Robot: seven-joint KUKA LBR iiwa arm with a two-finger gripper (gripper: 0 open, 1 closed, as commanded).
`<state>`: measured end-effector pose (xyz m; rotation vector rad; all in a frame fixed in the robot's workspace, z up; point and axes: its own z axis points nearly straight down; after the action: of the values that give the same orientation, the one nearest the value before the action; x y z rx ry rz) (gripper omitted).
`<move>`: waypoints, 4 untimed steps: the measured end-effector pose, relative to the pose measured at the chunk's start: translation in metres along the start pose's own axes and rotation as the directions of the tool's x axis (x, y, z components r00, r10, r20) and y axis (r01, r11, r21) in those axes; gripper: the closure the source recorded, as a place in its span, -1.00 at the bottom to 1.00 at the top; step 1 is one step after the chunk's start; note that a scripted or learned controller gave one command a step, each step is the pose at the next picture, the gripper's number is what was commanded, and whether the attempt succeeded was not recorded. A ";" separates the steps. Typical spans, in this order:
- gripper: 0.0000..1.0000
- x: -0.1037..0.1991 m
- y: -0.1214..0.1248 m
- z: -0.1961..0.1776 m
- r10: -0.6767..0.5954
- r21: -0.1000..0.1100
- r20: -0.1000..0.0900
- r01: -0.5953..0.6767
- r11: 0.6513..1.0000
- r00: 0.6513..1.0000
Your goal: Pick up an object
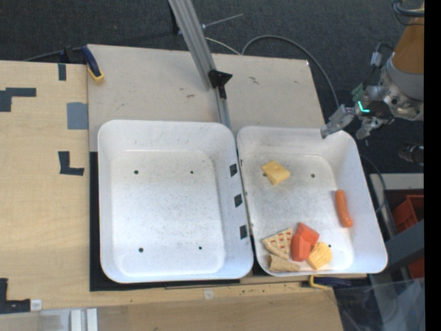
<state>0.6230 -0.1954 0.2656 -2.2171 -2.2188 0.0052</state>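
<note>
the gripper [342, 123] hangs at the right bin's [365, 185] upper right rim, holding nothing, its opening hard to tell. the yellow block [275, 172], upper middle of that bin, looks light and stiff; grip its flat sides.

Arm [408, 54]: grey housing with an orange band above the wrist; a pale ring at the band's 12 o'clock edge; gripper [346, 121]: grey metal fingers at the wrist's 8 o'clock; small cyan light on the wrist body; dark cables alongside.
</note>
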 end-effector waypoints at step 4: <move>-1.00 0.016 0.008 0.140 -0.001 0.000 0.001 0.001 1.000 1.000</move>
<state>0.6305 -0.1795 0.1258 -2.2160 -2.2203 0.0066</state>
